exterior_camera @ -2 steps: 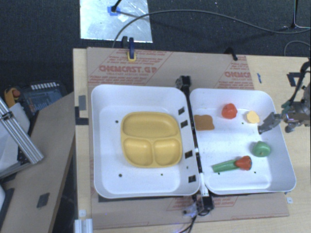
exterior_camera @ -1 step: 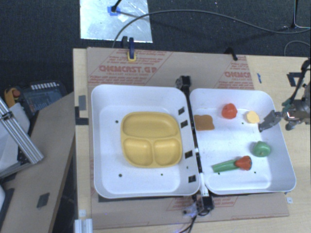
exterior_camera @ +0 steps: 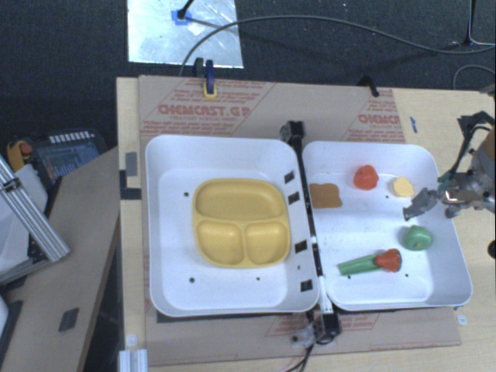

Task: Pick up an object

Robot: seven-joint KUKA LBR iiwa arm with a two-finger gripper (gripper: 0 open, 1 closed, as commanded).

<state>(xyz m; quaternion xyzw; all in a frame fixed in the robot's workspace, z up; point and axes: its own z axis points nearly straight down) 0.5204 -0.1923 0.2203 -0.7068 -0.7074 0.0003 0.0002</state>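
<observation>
The right bin (exterior_camera: 442, 285) holds several small items. A red round piece (exterior_camera: 366, 177) and a small yellow piece (exterior_camera: 402, 187) lie at its back. A brown flat piece (exterior_camera: 325, 196) rests by the left wall. A green round piece (exterior_camera: 418, 238) sits near the right side. A green stick with a red end (exterior_camera: 370, 263) lies toward the front. My gripper (exterior_camera: 421, 204) reaches in from the right and hovers just above the green round piece, slightly in front of the yellow piece. Nothing shows in its grasp.
The left bin (exterior_camera: 167, 208) carries a yellow divided tray (exterior_camera: 240, 222). A black divider (exterior_camera: 304, 215) with clips runs between the two bins. Cardboard (exterior_camera: 256, 107) lies under both bins, with a cable and a blue-yellow clamp (exterior_camera: 209, 80) at the back.
</observation>
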